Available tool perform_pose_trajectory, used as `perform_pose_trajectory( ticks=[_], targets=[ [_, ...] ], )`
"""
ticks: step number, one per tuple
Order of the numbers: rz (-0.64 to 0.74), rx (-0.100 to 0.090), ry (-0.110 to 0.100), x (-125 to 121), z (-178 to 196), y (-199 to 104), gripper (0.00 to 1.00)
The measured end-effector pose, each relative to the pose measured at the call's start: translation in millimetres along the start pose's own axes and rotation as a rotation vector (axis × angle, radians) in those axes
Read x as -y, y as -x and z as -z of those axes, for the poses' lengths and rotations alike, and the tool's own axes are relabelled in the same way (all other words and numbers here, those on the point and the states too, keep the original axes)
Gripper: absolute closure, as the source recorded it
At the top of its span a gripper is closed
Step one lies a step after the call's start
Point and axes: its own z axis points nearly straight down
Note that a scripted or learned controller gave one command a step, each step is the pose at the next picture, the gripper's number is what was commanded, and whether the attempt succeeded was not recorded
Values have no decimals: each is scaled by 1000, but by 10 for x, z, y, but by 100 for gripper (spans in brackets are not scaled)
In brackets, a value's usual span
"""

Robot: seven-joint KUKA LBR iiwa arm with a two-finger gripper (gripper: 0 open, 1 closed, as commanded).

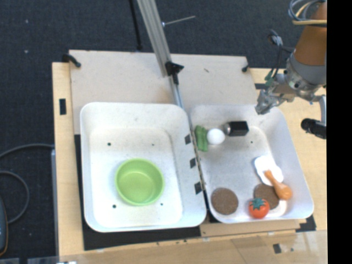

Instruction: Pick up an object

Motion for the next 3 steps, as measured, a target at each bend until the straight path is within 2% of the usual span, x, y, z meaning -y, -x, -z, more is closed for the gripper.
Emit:
perform_pose_trajectory(
  ticks=[2, 3],
  targets=[
    [3, -2, -4, 261, -136, -1039, 100],
    [1, -3, -3, 298, -112, -1575, 100]
  ],
)
